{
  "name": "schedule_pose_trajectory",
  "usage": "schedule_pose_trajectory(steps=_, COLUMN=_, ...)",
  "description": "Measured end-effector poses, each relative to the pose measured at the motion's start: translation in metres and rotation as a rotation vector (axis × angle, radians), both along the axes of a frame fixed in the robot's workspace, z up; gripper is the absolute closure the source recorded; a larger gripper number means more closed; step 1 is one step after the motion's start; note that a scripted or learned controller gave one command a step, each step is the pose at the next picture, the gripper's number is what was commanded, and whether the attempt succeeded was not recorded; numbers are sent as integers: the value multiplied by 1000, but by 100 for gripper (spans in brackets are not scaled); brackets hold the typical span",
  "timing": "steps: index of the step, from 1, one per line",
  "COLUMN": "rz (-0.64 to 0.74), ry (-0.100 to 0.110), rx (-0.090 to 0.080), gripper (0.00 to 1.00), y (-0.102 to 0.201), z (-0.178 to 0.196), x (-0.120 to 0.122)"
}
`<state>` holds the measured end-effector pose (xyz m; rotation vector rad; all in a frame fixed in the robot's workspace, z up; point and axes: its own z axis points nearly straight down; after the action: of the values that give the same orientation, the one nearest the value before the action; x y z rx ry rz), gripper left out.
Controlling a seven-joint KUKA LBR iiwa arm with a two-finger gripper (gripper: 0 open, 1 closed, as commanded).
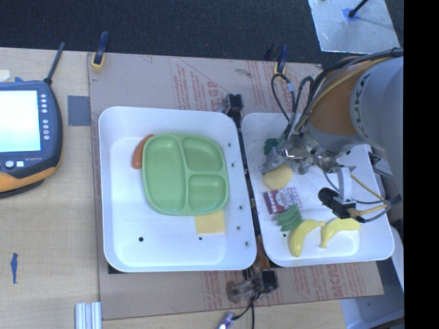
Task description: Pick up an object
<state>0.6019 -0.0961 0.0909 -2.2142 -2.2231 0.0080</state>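
Over the right bin [370, 252], the gripper [282, 157] hangs low beside a pale yellow lump [278, 177].
From above I cannot tell its grip; reaching seems underway, next closing squarely on the lump, clear of the red packet [282, 199] and bananas [321, 233].

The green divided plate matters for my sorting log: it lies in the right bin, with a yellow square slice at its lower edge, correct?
Not quite. The camera view shows the green divided plate in the left bin, not the right one. The yellow square slice does lie at its lower edge.
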Motion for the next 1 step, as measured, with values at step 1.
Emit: schedule_pose_trajectory(steps=1, rz=1, ry=-1, rx=0, gripper=0, y=-6, z=0, x=-38)
